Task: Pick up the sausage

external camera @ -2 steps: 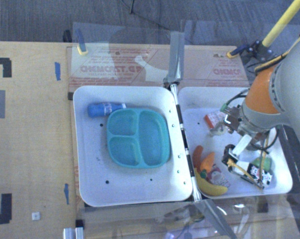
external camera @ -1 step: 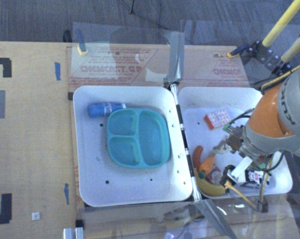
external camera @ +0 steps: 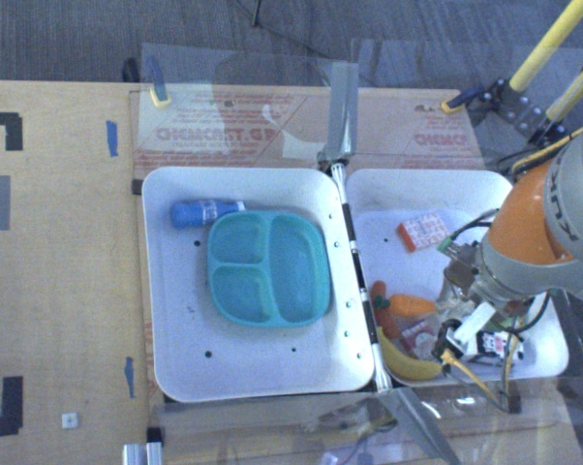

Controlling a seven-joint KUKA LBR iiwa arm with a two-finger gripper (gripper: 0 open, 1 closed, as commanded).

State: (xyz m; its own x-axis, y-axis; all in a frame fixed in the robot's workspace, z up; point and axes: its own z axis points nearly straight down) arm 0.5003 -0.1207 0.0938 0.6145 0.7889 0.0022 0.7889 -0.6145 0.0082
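Teal plate (external camera: 269, 267), blue bottle (external camera: 202, 211), yellow banana (external camera: 406, 361), white bins (external camera: 166, 289)

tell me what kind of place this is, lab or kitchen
Most likely a robot lab, not a kitchen. Two white bins sit on a cardboard-covered bench marked with tape, the arm reaches into the right bin over toy food like a banana, and cables run across a carpeted floor.

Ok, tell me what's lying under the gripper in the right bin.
Below the gripper in the right bin lie a banana, a carrot and a dark reddish item, partly covered by the arm; what lies directly beneath is hidden.
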